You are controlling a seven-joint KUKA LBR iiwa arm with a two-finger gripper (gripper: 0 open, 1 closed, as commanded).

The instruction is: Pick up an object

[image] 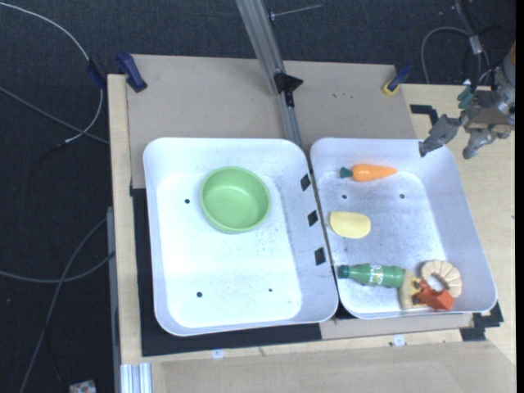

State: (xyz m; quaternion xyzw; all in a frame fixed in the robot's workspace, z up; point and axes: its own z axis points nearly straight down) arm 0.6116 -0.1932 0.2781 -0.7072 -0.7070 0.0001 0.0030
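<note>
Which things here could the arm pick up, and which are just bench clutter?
Pickable: carrot, yellow piece, green bottle, toy pile, green bowl. The open end effector holds nothing.

Clutter: blue clamp, yellow clamp, metal rail, cables.

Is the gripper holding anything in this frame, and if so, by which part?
Nothing is held. The gripper is open above the upper right corner of the right bin, with nothing between its fingers. The carrot lies in the bin, apart from it.
</note>
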